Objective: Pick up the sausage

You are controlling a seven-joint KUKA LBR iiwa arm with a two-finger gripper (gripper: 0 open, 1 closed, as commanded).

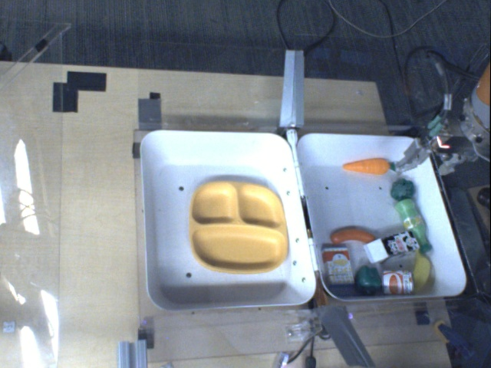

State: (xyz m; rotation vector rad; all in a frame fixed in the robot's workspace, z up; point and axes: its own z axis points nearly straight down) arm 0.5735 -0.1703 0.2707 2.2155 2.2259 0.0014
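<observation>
From above, the sausage is a reddish-orange, rounded link low in the right bin, partly hidden behind a small carton and touching a milk box. A can and bottle crowd nearby; a carrot lies farther up. The gripper hovers at the carrot's leafy end; whether it is parted or closed cannot be told.

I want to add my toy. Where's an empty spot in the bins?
The right bin has bare floor in its middle, between the carrot and the sausage. Its near right corner is crowded with small packs and cans. The left bin has bare strips around the yellow tray.
</observation>
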